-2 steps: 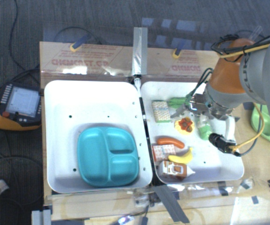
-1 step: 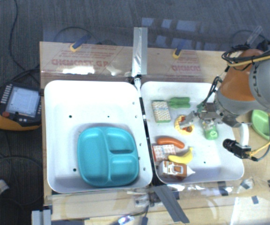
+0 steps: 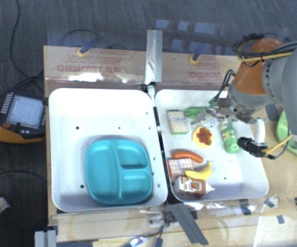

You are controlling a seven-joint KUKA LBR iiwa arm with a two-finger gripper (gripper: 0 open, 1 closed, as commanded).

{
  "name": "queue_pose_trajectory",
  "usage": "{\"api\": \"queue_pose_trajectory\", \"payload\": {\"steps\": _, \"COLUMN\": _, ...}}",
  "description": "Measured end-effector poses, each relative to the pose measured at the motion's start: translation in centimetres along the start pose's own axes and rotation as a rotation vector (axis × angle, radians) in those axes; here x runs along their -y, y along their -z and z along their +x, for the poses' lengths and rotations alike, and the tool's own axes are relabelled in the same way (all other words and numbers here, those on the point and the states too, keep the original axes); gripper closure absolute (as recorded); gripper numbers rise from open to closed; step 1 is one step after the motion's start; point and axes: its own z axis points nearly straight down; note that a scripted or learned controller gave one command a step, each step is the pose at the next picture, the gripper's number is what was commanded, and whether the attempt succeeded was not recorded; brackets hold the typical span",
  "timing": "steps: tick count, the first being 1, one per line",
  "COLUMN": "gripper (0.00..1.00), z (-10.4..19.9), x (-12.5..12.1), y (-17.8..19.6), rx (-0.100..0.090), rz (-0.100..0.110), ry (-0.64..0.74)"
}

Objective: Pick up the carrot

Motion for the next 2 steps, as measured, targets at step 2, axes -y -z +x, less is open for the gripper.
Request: {"api": "queue_pose_trajectory", "payload": {"steps": 2, "gripper": 0.00, "z": 2.3, "x": 1.7, "y": -0.2, "rx": 0.002, "rz": 0.001, "ry": 0.033}}
